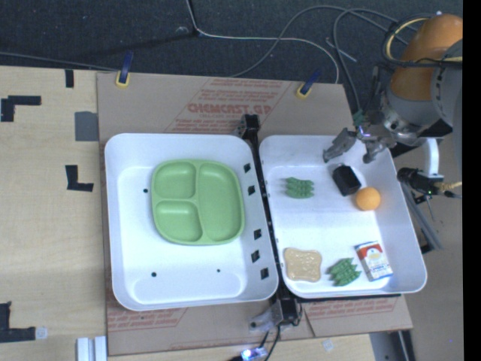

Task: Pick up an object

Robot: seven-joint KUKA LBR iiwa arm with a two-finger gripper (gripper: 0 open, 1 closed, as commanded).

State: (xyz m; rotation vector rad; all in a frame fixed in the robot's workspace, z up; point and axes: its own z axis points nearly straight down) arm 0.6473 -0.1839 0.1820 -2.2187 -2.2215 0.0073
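My gripper [352, 152] hangs over the far part of the right bin [402, 224], open, with its two fingers [335, 150] spread apart and nothing between them. Just in front of it lies a small black block [346, 179]. An orange ball [367, 199] rests beside the block on the right. A green leafy piece [299, 188] lies to the block's left. Near the bin's front edge are a slice of toast [302, 265], a second green leafy piece [344, 272] and a small red and white carton [373, 262].
The left bin [128, 224] holds a green divided plate [198, 201]. A black clip strip [255, 194] runs between the two bins. Cables [301, 28] trail across the dark floor behind the bench. The arm's grey body with its orange band [428, 43] stands at the right.
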